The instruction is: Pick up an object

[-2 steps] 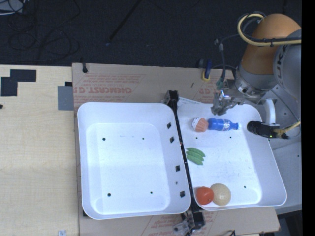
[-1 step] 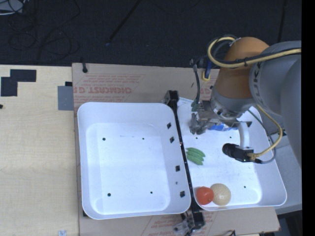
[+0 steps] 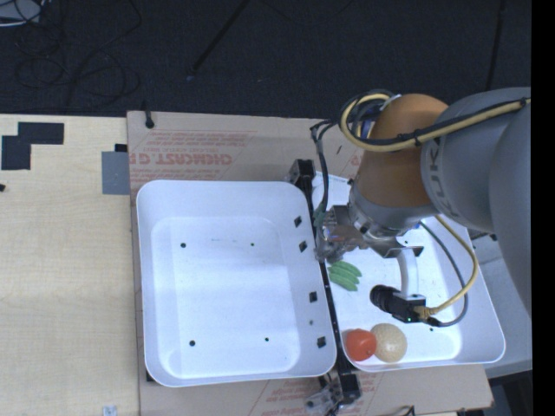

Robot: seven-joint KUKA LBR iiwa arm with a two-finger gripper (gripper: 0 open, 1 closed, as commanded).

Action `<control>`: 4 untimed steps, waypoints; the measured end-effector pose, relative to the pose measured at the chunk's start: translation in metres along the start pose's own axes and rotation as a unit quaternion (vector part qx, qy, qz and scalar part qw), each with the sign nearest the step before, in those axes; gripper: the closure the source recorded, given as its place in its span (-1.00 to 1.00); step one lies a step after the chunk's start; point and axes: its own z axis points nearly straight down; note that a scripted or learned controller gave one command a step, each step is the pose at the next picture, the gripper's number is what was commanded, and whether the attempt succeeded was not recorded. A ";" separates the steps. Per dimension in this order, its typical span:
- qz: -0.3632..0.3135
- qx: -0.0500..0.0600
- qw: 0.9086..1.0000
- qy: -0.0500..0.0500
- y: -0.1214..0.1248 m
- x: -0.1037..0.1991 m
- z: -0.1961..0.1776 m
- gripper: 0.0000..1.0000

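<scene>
In the right bin lie a green ridged object, a red ball and a pale cream ball. The two balls touch each other near the bin's front wall. My gripper reaches down at the bin's left edge, just above and left of the green object. The orange band and grey wrist hide most of the gripper, so nothing can be seen held in it.
The left bin sits beside the right one, sharing a black divider rail. The arm and its cables cover the right bin's back half. Cardboard lies under both bins, and a wooden bench surface extends to the left.
</scene>
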 end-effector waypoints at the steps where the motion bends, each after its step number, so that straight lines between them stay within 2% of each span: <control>1: 0.000 -0.009 1.000 -0.002 0.083 -0.034 -0.078 1.00; 2: -0.003 0.000 1.000 0.000 0.043 0.076 -0.043 1.00; 3: -0.001 -0.002 1.000 0.000 0.036 0.145 -0.053 1.00; 4: 0.000 -0.007 1.000 0.000 0.074 0.183 -0.120 1.00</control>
